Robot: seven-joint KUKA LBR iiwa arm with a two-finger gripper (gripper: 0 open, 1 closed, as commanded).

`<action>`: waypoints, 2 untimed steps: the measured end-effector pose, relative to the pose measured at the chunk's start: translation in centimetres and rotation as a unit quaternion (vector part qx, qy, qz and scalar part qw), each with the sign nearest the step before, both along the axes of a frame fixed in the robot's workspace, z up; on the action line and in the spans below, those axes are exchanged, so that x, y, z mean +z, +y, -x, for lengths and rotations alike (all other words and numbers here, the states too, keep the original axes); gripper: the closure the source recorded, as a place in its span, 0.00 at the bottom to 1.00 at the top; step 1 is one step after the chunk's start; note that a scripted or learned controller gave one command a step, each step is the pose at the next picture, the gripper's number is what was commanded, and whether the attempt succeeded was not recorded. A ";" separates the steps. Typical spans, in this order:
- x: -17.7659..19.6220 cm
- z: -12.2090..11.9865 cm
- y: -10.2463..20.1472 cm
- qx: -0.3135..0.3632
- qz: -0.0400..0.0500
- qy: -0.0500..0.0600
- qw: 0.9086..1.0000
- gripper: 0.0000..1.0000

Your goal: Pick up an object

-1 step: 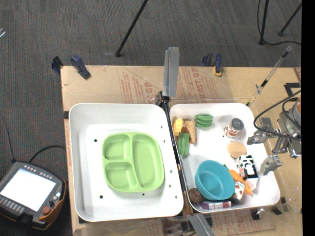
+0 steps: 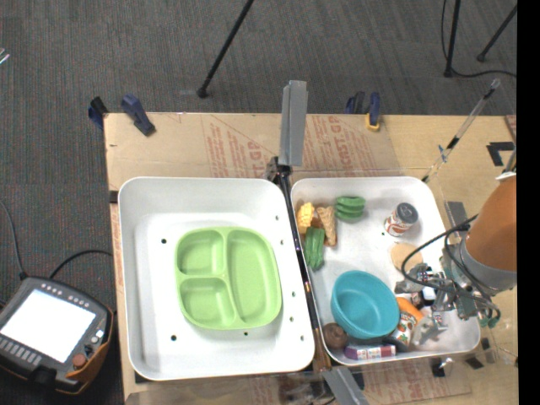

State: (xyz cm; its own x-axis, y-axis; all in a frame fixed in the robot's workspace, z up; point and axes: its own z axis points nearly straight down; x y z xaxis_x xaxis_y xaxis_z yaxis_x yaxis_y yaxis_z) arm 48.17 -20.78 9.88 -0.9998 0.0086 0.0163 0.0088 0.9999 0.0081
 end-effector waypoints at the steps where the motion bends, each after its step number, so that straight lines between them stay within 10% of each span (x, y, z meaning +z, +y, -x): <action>1: -1.2 -9.9 -0.1 -0.029 0.003 -0.009 1.000 0.00; 2: -0.1 -10.1 0.4 -0.026 0.000 -0.009 1.000 1.00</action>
